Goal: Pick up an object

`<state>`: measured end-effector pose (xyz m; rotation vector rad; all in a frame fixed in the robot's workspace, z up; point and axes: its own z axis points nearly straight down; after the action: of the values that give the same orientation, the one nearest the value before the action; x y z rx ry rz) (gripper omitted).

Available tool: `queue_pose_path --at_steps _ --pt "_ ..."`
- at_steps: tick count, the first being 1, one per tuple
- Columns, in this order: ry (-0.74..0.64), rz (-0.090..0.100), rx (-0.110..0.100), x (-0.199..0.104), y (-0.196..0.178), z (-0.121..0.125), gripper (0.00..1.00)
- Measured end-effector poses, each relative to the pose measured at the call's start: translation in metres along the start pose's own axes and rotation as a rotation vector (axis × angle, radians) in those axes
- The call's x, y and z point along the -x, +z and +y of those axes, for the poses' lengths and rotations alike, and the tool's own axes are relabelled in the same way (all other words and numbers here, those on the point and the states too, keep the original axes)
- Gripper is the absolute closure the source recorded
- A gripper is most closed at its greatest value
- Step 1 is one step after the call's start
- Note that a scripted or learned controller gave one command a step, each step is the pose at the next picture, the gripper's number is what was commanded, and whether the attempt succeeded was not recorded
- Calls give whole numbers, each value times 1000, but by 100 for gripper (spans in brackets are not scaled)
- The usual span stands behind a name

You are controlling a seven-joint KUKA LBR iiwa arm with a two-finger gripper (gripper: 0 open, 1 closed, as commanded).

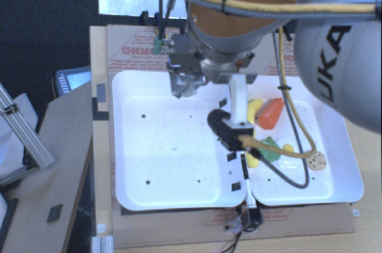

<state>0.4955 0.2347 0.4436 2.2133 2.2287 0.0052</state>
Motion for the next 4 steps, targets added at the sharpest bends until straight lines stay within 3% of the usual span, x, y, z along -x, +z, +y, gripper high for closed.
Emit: queue_pose_path --at_steps 1,2,3,4 --pt "0 -1 -1 0 1 0 0" --pt "10 -9 -14 13 148 82 0" --pt "8 -4 -5 3 246 145 0" --pt "14 -6 -2 89 258 169 0"
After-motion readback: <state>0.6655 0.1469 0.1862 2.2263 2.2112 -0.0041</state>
